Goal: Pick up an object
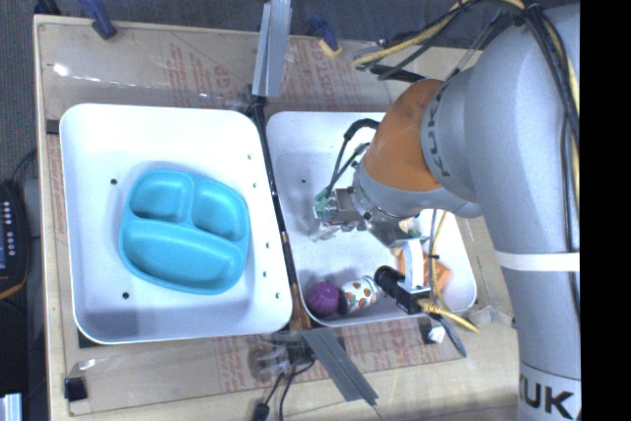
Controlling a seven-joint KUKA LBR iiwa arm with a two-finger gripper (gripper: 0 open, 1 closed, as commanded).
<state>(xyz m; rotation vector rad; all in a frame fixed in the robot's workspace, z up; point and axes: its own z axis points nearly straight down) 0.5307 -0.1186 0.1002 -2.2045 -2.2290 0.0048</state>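
My gripper [331, 212] is lowered into the right bin [296, 138], near its middle left, with the grey arm and orange band above it covering much of the bin. A purple ball [322, 297] lies at the bin's front edge. Touching the ball's right side is a small patterned cup [361, 294] on its side. An orange object [440, 273] sits at the bin's right front, partly hidden by the wrist. None of these objects is at the gripper.
The left bin [89, 143] holds a blue divided plate [185, 230] in its middle. A grey divider bar [270, 44] stands between the bins at the back. The wooden bench [148, 54] surrounds both bins.
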